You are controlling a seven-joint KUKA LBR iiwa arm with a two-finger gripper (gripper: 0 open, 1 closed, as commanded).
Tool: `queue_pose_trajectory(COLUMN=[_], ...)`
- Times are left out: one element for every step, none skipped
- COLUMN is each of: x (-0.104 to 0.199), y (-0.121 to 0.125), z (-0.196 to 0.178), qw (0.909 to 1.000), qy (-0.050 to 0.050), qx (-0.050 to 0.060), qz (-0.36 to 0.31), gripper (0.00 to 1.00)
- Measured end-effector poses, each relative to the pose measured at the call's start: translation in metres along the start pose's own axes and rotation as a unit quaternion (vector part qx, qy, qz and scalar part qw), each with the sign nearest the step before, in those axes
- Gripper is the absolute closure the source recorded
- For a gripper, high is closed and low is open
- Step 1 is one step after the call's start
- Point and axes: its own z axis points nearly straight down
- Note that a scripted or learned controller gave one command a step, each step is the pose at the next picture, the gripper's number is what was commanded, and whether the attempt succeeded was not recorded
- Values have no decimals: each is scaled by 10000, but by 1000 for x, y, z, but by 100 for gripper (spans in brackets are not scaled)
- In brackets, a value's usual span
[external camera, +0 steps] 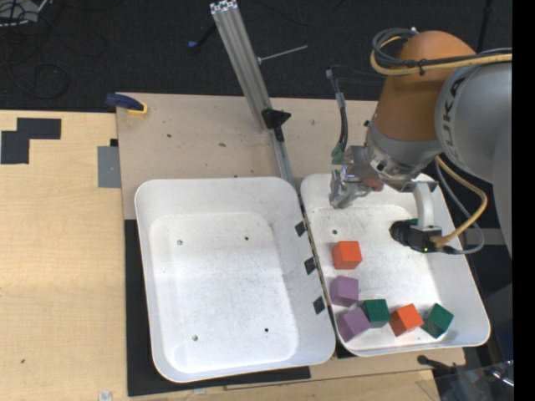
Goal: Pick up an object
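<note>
Six cubes (347,254) crowded in right bin (468,324) | end effector (343,192) apparently empty, opening cannot be told | neighbouring cubes may be nudged, grasp missed.

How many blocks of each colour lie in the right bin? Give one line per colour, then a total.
Orange blocks: 2
Purple blocks: 2
Green blocks: 2
Total: 6, all in the right bin
</note>
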Motion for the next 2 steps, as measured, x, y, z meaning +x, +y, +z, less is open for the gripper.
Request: queue_pose_trajectory(x=[53, 97], y=[3, 19], z=[9, -1], qw=[10000, 10000], qy=[-1, -4], qx=[10, -18], qz=[-4, -2], gripper=[100, 100])
